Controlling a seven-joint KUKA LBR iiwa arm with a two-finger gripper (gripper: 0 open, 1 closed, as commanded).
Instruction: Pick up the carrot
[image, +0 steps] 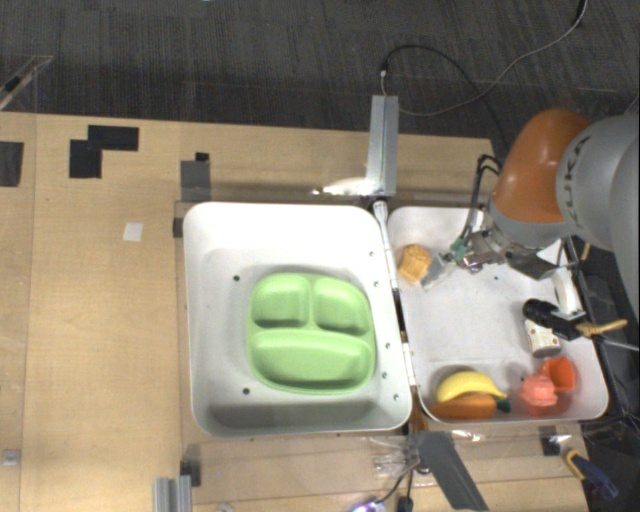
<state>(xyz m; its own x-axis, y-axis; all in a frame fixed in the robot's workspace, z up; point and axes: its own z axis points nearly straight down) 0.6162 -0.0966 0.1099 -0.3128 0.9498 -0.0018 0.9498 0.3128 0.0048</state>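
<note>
The carrot (464, 407) is orange with a dark green end. It lies at the front edge of the right bin (480, 320), tucked just under a yellow banana (470, 383). My gripper (440, 270) is low over the back left of that bin, far from the carrot and right beside a tan bread-like piece (414, 263). It holds nothing that I can see.
A pink toy (538, 392) and an orange round piece (562, 373) sit in the right bin's front right corner, close to the carrot's green end. The left bin (210, 300) holds a green divided plate (310, 332). A metal post (384, 150) stands behind the bins.
</note>
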